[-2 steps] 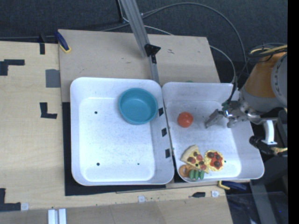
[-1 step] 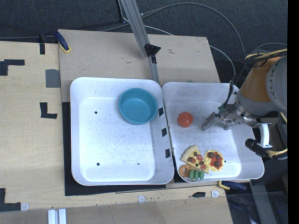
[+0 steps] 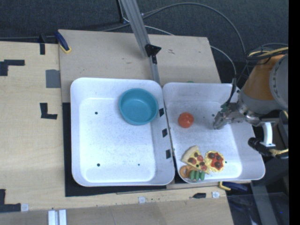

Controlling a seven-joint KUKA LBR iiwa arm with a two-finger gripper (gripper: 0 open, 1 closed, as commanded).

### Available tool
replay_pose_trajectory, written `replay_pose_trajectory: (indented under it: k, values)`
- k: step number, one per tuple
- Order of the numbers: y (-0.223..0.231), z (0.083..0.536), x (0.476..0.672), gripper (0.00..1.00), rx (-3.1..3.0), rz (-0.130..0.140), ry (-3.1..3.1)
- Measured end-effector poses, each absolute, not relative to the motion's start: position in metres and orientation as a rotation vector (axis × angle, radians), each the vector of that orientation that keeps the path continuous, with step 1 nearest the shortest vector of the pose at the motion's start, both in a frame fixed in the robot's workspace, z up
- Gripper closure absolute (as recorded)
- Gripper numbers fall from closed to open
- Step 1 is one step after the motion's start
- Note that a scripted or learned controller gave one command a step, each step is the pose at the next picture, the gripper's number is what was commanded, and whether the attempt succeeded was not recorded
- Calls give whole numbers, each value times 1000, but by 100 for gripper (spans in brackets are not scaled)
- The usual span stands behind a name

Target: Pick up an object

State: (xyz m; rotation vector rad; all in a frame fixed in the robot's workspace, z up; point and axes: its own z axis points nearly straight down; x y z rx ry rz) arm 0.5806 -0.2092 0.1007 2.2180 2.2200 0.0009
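The gripper (image 3: 219, 122) hangs low inside the right bin (image 3: 248, 175), close over its floor, with nothing between its fingers; from here I cannot tell how far apart they stand. Just to its left, with a bit of bare floor between them, sits a small red ball-like thing, maybe a toy tomato (image 3: 185, 120), alone near the middle of the bin. It looks light and hard, and its round smooth skin would likely squirt out of a pinch placed off centre, so I would take it across its widest part from straight above. Nearer the front wall lie two toy pizza slices (image 3: 205, 160) and something green (image 3: 197, 175), flat and crowded together, harder to get under. A blue bowl (image 3: 138, 106) sits in the left bin (image 3: 84, 172); its thin rim could be pinched.
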Motion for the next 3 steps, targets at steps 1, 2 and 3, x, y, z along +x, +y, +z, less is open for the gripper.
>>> replay_pose_trajectory:
  k: [1, 2, 3]
  values:
    - [-203, 160, 586, 100, 2218, 3, 2220]
    - [-199, 221, 583, 100, 2218, 4, 2219]
    - [-199, 274, 584, 100, 2218, 3, 2220]
